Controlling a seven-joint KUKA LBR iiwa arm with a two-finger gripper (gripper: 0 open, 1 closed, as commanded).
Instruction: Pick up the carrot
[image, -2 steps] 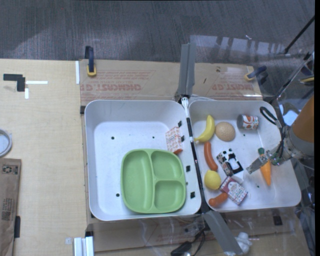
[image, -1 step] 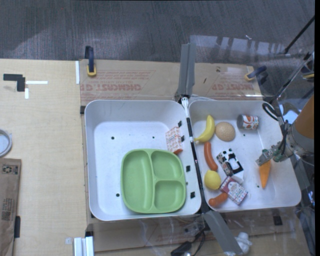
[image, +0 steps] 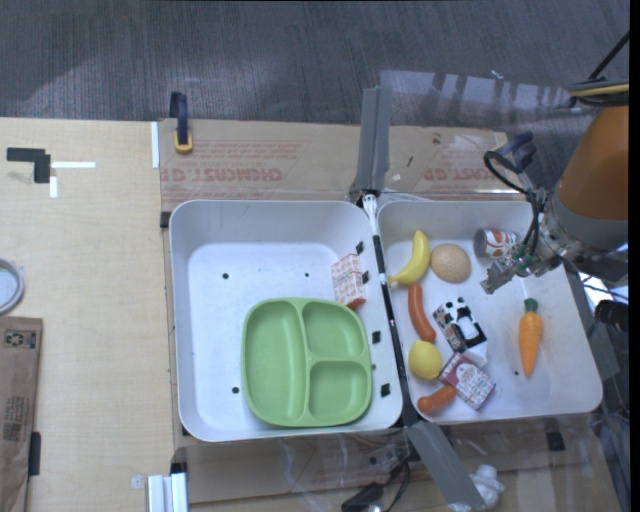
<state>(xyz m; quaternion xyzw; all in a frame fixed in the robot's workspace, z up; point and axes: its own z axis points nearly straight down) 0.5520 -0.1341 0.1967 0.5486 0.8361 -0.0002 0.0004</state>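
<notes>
camera view, arm: the grey arm with its orange band is reaching in from the right, over the upper right corner of the right bin (image: 585, 395).
camera view, gripper: the gripper (image: 508, 268) is hanging above the bin's upper right part, just beside a small can (image: 495, 241) and above and left of the carrot's leafy end.
camera view, fingers: too small and dark here to read; I cannot tell whether they are standing apart or together. Nothing is showing between them.
camera view, carrot: the carrot (image: 529, 338) is lying on the right bin's floor near the right wall, green top pointing up the frame, tip pointing down. It is lying apart from the other items, with bare floor on all sides.
camera view, neighbours: a banana (image: 413, 259), an egg-like ball (image: 450, 263), a red sausage (image: 420, 312), a lemon (image: 425, 358) and a black-and-white block (image: 462, 324) are sitting to the carrot's left, well clear of it.
camera view, left bin: a green divided plate (image: 306, 362) is resting in it.
step in hand, judged: the approach is looking under way; no grasp made yet, carrot untouched.
next move, judged: the gripper needs shifting down the frame and slightly right to sit over the carrot's thick middle, fingers straddling its width across the long axis, then descending. The nearby wall is leaving little room on that side.
</notes>
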